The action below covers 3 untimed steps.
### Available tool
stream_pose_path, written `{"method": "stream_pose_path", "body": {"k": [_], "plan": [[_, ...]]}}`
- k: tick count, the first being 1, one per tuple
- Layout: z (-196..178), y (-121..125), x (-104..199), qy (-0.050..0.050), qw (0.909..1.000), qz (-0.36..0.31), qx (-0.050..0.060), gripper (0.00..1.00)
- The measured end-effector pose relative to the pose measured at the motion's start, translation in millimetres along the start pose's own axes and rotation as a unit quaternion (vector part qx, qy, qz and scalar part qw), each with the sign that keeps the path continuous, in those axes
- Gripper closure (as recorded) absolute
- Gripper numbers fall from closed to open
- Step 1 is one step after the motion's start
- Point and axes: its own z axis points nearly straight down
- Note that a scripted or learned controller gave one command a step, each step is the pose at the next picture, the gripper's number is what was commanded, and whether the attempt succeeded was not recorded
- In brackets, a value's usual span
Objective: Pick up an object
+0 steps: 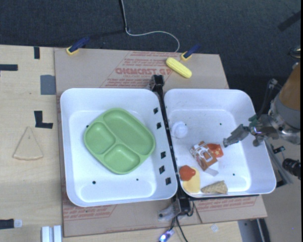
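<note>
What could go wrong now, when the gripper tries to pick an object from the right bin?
The gripper hovers near the right bin's far wall, so descending there might hit the rim. The orange and white packet, red piece, yellow piece and tan wedge lie crowded together, so a grasp may catch two or push one aside. The small white ball could roll away.

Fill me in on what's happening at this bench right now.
A grey robot arm reaches in from the right, its gripper over the right bin, holding nothing. Below it lie an orange-and-white packet, a small white ball, a red and yellow piece and a tan wedge. The left bin holds a green divided plate. A yellow item lies on the cardboard behind the bins.
</note>
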Motion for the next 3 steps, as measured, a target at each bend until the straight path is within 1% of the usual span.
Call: {"method": "stream_pose_path", "body": {"k": [1,2,3], "plan": [[157.7,-11.8,50.9,0.001,1.0,-0.001,0.001,0.0],[48.5,-10.6,117.3,0.0,1.0,-0.003,-0.002,0.0],[43.3,-11.3,115.2,0.0,1.0,-0.001,0.001,1.0]]}}
